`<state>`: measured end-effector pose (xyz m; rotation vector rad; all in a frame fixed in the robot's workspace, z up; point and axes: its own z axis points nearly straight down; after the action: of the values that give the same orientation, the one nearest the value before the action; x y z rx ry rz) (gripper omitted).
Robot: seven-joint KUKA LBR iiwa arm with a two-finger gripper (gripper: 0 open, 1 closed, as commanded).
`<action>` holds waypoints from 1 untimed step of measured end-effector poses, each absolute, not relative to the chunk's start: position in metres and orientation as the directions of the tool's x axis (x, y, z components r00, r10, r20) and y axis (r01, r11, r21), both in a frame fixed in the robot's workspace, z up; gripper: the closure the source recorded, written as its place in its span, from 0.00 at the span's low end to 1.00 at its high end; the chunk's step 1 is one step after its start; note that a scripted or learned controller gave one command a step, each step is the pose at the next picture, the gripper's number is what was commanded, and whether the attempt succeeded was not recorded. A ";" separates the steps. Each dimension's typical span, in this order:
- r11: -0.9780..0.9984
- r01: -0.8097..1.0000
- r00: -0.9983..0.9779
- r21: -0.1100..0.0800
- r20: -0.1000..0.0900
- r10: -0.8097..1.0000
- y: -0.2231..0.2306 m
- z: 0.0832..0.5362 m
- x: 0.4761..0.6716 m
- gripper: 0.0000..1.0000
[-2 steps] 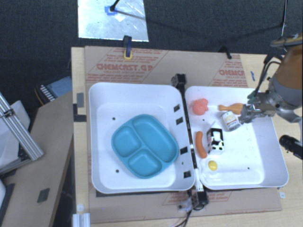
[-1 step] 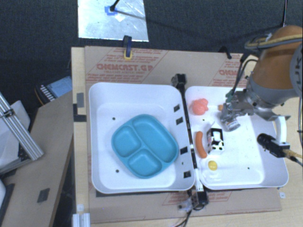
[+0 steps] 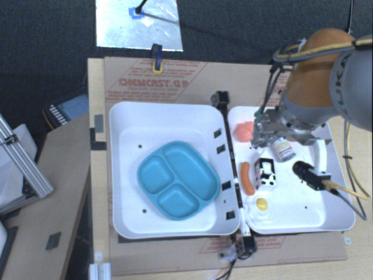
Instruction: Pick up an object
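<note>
My gripper (image 3: 260,140) hangs low over the back left part of the right bin (image 3: 335,214). Just to its left lies a pink lump (image 3: 243,130). A small white jar with a red label (image 3: 284,150) lies right beside the gripper on its right. In front of the gripper stands a black-and-white cow toy (image 3: 266,172). An orange sausage (image 3: 247,177) lies along the bin's left wall. A fried egg with a yellow yolk (image 3: 261,204) rests near the front. I see nothing between the fingers.
The left bin (image 3: 125,121) holds a blue divided plate (image 3: 178,179). A black divider (image 3: 228,150) runs between the two bins. The arm's bulk covers the right bin's back right corner.
</note>
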<state>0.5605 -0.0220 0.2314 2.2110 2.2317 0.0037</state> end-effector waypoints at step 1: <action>0.010 1.000 -0.010 0.001 0.002 1.000 0.033 0.220 0.569 1.00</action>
<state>0.5693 0.0326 0.2198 2.2109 2.2333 0.0036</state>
